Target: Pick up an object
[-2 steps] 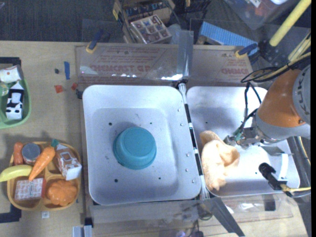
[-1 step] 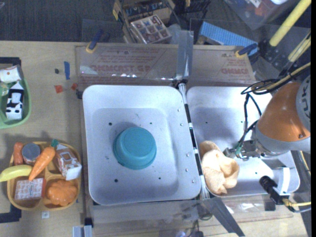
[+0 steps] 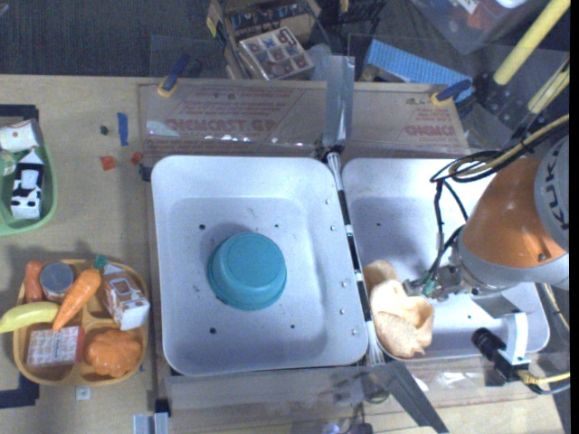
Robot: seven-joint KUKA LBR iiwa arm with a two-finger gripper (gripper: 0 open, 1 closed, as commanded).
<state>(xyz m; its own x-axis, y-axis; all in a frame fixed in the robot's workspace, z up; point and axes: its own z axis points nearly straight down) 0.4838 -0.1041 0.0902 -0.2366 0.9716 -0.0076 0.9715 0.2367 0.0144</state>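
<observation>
A teal bowl (image 3: 247, 270) lies upside down in the middle of the left bin (image 3: 181, 197). Two tan bread-like pieces sit in the near left corner of the right bin (image 3: 398, 188): a larger one (image 3: 403, 322) and a smaller one (image 3: 379, 273) just behind it. My gripper (image 3: 429, 286) is low in the right bin, right beside the larger piece's right edge. The wrist and its orange band (image 3: 511, 224) cover the gripper from above.
On the bench to the left stand a yellow plate (image 3: 27, 355) of toy food with a carrot (image 3: 78, 298) and a banana (image 3: 25, 316), and a green dish (image 3: 43, 208). Cardboard panels and clutter lie behind the bins.
</observation>
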